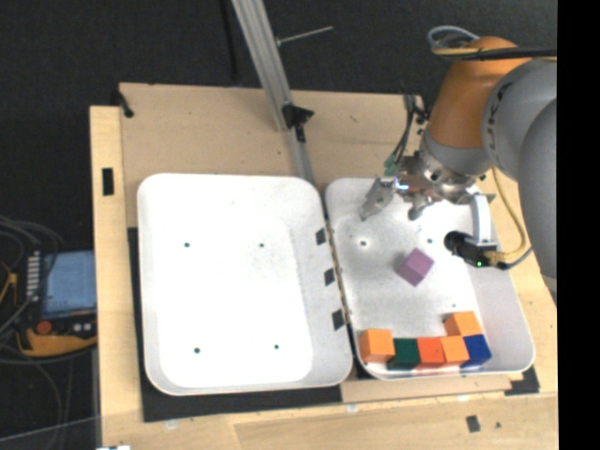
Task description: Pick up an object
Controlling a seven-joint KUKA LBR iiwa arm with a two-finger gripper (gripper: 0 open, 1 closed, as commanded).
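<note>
With our gripper (394, 202) spread wide and empty above the right bin (497, 293), we judge the purple block (414, 267) lying alone mid-bin to be light and rigid, best pinched across two opposite flat faces.

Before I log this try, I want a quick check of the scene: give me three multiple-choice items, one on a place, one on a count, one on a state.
1. Where does the purple block lie?
A. left bin
B. right bin
C. on the bench

2. How many blue blocks are there?
A. one
B. two
C. three

3. What are the fingers of the gripper doing?
A. gripping the purple block
B. gripping an orange block
C. spread, holding nothing

Answers:
1 B, it sits mid-floor of the right bin.
2 A, a single blue block at the near edge.
3 C, both fingers stand apart above the bin floor.
</note>
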